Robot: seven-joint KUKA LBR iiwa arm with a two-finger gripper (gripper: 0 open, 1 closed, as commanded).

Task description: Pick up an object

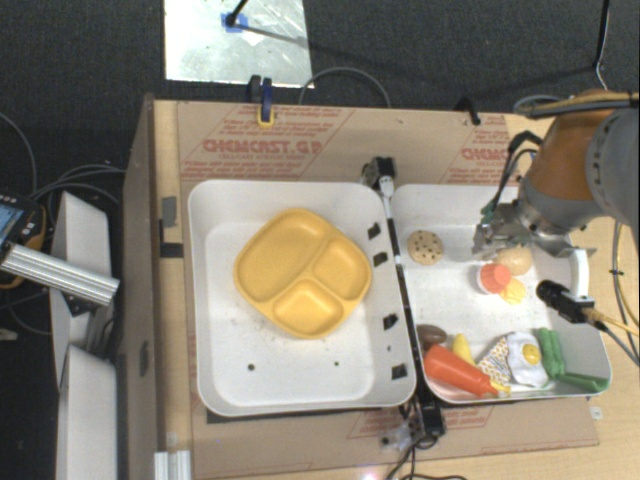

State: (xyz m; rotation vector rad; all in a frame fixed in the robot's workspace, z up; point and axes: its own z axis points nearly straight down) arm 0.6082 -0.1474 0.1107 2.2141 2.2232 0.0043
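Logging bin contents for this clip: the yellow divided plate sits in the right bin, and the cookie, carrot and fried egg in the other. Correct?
No. The camera view shows the yellow divided plate in the left bin; the cookie, carrot and fried egg are in the other, right bin.

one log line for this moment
gripper: over right bin | near: tan and orange toy food | yellow tray: left bin

Tray (303, 272) in left bin (215, 298)

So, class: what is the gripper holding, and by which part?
It cannot be told: the gripper hangs low over the right bin, just above a beige item.
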